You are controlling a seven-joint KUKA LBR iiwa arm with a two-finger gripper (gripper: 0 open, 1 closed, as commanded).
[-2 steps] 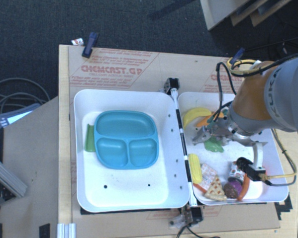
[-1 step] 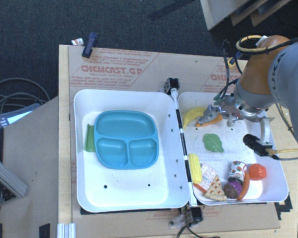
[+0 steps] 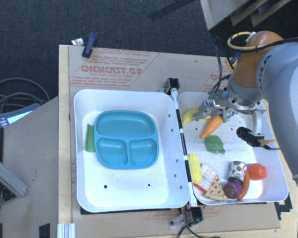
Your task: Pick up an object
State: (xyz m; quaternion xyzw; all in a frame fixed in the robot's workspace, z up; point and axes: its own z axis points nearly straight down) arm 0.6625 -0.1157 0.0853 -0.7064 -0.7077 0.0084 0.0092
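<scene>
My gripper (image 3: 215,108) hangs low over the back of the right bin (image 3: 276,162), coming down from the grey arm with the orange band. Directly below it, and touching or nearly touching it, lies an orange toy carrot (image 3: 212,126), tilted with its tip toward the front left. A yellow toy fruit (image 3: 189,116) sits just to the left of the gripper, by the bin's left wall. A green leaf piece (image 3: 215,144) lies in front of the carrot.
At the right bin's front are a corn cob (image 3: 194,167), a pizza slice (image 3: 215,188), a small can (image 3: 237,171), a red tomato (image 3: 257,171), a purple piece (image 3: 232,189) and a sausage (image 3: 245,185). The left bin (image 3: 85,187) holds a blue divided plate (image 3: 126,139) with a green strip (image 3: 90,138) beside it.
</scene>
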